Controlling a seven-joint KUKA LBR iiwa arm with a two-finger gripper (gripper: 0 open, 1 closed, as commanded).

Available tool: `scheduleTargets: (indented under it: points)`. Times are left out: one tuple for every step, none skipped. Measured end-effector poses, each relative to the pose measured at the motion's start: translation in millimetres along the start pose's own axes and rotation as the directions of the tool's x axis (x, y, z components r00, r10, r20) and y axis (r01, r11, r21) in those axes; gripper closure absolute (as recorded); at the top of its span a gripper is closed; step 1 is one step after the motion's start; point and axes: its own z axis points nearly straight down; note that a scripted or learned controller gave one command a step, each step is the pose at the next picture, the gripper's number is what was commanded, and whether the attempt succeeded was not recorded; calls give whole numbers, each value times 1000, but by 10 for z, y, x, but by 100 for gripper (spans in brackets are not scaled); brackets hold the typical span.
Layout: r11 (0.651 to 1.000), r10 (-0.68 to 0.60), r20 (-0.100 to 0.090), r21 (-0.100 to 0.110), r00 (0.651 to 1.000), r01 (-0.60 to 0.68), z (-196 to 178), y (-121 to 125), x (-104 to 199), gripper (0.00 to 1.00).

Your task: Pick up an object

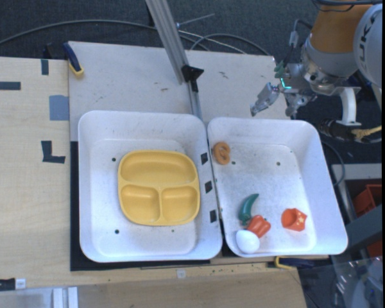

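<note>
**Arm hovering beyond the right bin, objects crowded at its near edge**

A grey arm with an orange band reaches in from the right. Its jaws point(267, 100) hang above the desk point(135, 76) just past the far rim of the right bin point(308, 130), holding nothing; whether they are spread or closed cannot be told.

The right bin holds a small orange ring point(221, 153) near its far left corner, alone. Near the front wall lie a green pepper point(249, 205), its long axis running from far right to near left, curved tip pointing away, touching a red piece point(259, 226) and a white egg point(247, 241). An orange block point(294, 219) sits just beside them. The left bin carries a yellow divided plate point(159, 187).

Likely risks: closing on the clustered trio could nudge neighbours or pinch two at once, and the egg against the wall leaves little room for a finger
</note>
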Motion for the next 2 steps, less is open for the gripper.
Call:
scheduleTargets:
  points:
    - [1000,2,1,6,1000,-2,588,-60,-75,0]
    - [1000,0,1,4,1000,0,1085,21,-52,0]
